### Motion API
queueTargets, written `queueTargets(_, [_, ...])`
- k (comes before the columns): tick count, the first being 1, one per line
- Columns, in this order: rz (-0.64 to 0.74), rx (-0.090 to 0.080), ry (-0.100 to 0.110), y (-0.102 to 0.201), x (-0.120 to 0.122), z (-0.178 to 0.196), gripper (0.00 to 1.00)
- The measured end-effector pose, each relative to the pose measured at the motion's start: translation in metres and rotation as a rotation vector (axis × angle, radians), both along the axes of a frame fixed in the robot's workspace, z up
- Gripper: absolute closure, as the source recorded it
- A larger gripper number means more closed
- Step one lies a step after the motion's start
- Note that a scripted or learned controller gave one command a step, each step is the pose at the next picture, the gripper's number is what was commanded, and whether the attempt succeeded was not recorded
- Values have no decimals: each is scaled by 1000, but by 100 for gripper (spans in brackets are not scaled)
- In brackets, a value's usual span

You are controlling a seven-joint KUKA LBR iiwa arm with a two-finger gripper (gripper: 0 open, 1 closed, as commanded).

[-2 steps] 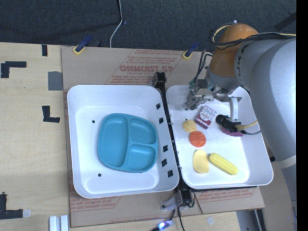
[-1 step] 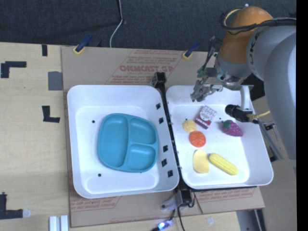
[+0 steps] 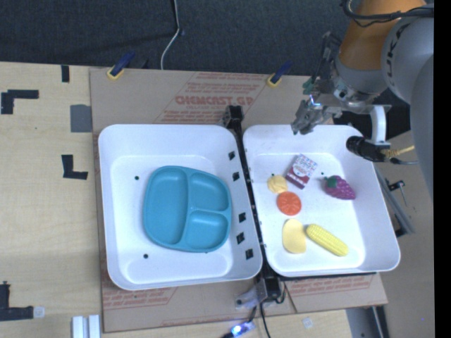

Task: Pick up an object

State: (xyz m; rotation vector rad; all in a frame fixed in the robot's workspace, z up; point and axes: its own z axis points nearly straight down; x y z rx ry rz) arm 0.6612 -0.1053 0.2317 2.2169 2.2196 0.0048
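Gripper [image 3: 306, 120] hangs over the far rim of the right bin [image 3: 380, 259], at about 12 o'clock on that bin. Nothing is between the fingers; can't tell from this angle whether they're apart or together, too dark and small. The arm [image 3: 380, 41] comes in from 2 o'clock, with the orange band above the wrist visible at the top right.

Right bin contents, all resting on the floor and untouched:
- small red and white packet [image 3: 301, 170], near bin centre, tilted, closest item to the gripper, toward 6 o'clock from it and still well apart
- small yellow piece [image 3: 277, 184], just beside the packet at its 8 o'clock
- orange-red round item [image 3: 289, 203], just below the yellow piece, touching or nearly touching it
- purple grape bunch [image 3: 340, 187], at 3 o'clock from the packet, apart from it
- pale yellow lump [image 3: 294, 236], at 6 o'clock from the round item
- corn cob [image 3: 326, 239], lying diagonal, just beside the lump on its 3 o'clock side

Left bin [image 3: 113, 146] holds a blue divided plate [image 3: 186, 208], three compartments, sitting flat around the centre.

Both bins sit on a cardboard sheet [image 3: 204, 97] on the bench, with a black clip strip [image 3: 239, 182] along the seam between them.
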Motion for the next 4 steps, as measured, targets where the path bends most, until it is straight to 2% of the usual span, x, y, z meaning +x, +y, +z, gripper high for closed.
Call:
queueTargets(1, [0, 1, 5, 0, 0, 13, 100])
queueTargets(2, [3, 2, 8, 41, -16, 6, 100])
queueTargets(3, [3, 2, 9, 80, -42, 0, 100])
queueTargets(4, [5, 3, 10, 135, -66, -11, 100])
